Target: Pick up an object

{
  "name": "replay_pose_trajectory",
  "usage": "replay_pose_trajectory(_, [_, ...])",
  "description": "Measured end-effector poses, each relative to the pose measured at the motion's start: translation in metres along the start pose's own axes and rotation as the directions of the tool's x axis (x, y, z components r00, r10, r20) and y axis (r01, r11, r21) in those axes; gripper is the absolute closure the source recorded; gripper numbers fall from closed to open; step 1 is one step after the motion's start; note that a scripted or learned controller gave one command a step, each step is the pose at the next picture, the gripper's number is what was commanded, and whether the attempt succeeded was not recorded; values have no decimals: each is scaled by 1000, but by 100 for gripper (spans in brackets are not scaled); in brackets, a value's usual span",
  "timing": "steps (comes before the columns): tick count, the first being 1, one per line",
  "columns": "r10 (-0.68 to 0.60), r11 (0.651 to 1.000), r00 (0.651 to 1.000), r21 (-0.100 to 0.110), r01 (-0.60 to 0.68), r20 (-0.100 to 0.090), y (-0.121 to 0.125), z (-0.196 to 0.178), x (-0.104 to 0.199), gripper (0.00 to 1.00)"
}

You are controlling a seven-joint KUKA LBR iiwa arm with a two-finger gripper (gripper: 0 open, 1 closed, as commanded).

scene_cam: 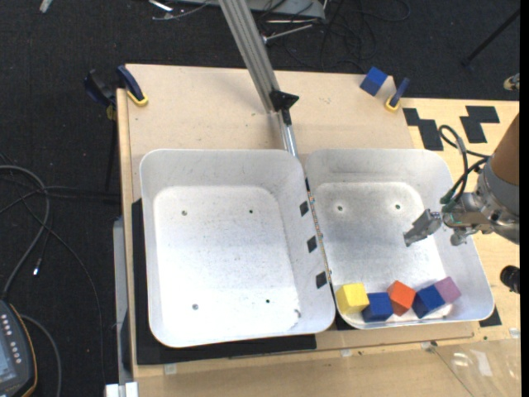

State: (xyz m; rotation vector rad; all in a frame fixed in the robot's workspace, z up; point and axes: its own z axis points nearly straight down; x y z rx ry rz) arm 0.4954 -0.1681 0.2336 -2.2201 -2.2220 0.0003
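The left bin (223, 255) lay well to the left of the end effector, its speckled white floor bare, touching the right bin (364, 180) along a shared middle edge marked by small black tabs. Both sat on the pale wooden surface (207, 106), which carried a yellow-tipped clamp (132, 88) at its far left corner, well away from the end effector. A slanted metal pole (252, 44) ran down from the top of the view to the join between the bins, up and to the left of the end effector.

In the right bin, five small blocks were bunched along the near wall, all below and left of the end effector and apart from it. A yellow block (353, 295) sat furthest left, with a blue block (378, 306) just beside it, then an orange block (402, 296), a second blue block (429, 300) and a purple block (447, 289), each touching or nearly touching its neighbour.

A loose blue block (374, 80) rested on the surface beyond the right bin, next to another yellow-tipped clamp (395, 95), far above the end effector.

The end effector (433, 224) hung over the right half of the right bin, reaching in from the right. Its fingers (417, 231) appeared slightly apart, with nothing between them.
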Motion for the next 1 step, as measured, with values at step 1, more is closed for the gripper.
replay_pose_trajectory(1, [-5,1000,1000,-11,5,4,39,-114,14,0])
